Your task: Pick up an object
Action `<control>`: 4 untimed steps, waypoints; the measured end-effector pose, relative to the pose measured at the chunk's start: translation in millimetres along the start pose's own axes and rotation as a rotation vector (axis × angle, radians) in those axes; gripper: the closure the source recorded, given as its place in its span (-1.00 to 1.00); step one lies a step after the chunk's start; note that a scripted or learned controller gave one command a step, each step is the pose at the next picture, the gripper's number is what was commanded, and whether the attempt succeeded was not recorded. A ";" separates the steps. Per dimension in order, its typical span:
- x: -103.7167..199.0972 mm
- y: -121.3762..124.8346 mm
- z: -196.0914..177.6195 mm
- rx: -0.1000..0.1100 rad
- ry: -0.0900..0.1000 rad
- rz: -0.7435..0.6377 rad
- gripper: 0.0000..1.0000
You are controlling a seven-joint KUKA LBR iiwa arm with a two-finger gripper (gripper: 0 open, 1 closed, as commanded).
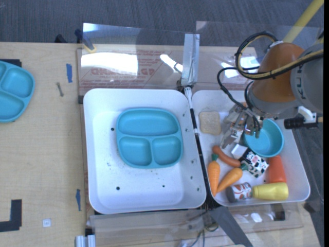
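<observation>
The right bin (303,181) holds a blue bowl (266,140), two orange carrots (222,176), a sausage (226,157), a black-and-white cow toy (255,163), an orange block (276,170), a yellow bottle (270,191), a small jar (239,191) and a tan bread slice (209,122). My gripper (237,130) hangs low over the middle of this bin, just left of the bowl and above the sausage. Its fingers stand apart with nothing between them.
The left bin (97,153) carries a blue three-compartment plate (149,137). Another blue plate (13,90) lies on the bench at the far left. A clear plastic wall (139,60) rises behind the bins. Cables (247,60) loop over the wrist.
</observation>
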State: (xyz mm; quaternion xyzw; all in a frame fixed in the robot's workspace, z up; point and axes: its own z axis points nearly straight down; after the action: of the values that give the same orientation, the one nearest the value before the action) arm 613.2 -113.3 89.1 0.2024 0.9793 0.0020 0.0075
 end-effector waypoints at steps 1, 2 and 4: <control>7.0 19.3 0.1 0.004 0.002 0.115 -1.00; 19.5 11.7 -0.2 0.000 0.005 0.315 -1.00; 9.1 -6.0 0.2 0.004 0.004 0.598 -1.00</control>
State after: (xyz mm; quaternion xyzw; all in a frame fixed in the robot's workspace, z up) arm 602.4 -115.2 88.7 0.4819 0.8762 0.0024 0.0044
